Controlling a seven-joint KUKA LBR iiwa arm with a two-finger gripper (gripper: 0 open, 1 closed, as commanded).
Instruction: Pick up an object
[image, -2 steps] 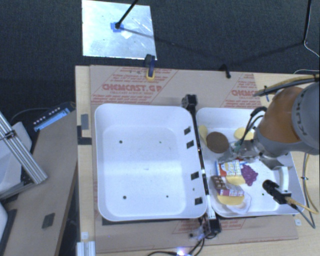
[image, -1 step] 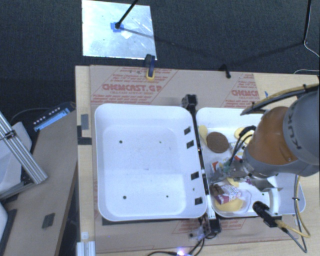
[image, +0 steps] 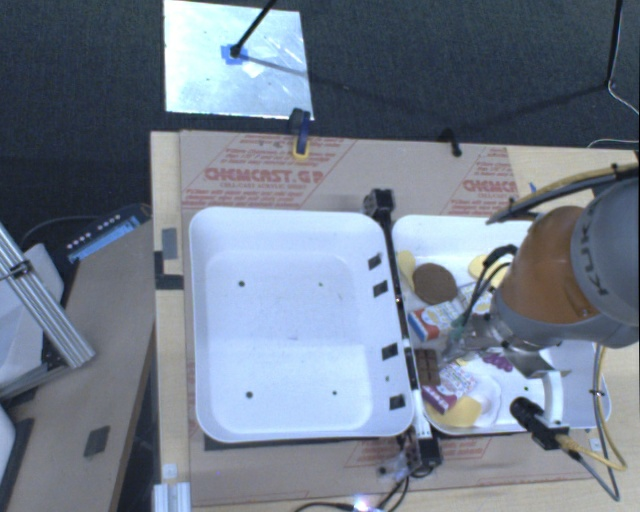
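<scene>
The right white bin (image: 440, 232) holds several small items. Among them are a brown round piece (image: 433, 282), a yellow piece (image: 407, 265) beside it, a red-and-white packet (image: 428, 322), a white printed packet (image: 458, 380) and a yellow wedge (image: 462, 410) at the front. The grey and orange arm (image: 555, 275) reaches in from the right and hides the bin's right half. My gripper (image: 463, 338) hangs low over the bin's middle, just right of the red-and-white packet and above the printed packet. Nothing can be made out in its grasp.
The left white bin (image: 290, 325) stands beside the right one, with black clips (image: 385, 290) along the shared wall. A shiny metal sheet (image: 238, 58) lies at the back. A blue-and-yellow clamp (image: 299, 135) sits on the cardboard base. Cables trail at the right.
</scene>
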